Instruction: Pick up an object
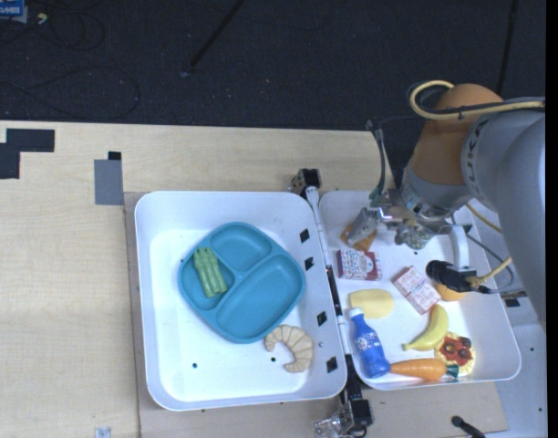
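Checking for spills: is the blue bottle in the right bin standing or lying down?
Lying down. The blue bottle rests on its side on the right bin's floor, white cap toward the bin's far side, beside the carrot.

Two white bins (160, 336) – one blue plate (261, 290), one green beans (209, 272), one croissant (292, 347), one bottle (366, 343), one banana (429, 330), one carrot (418, 370), two packets (356, 264).

You are seeing a blue plate (247, 286) showing green beans (209, 272), a yellow banana (428, 329), and an orange carrot (416, 369).
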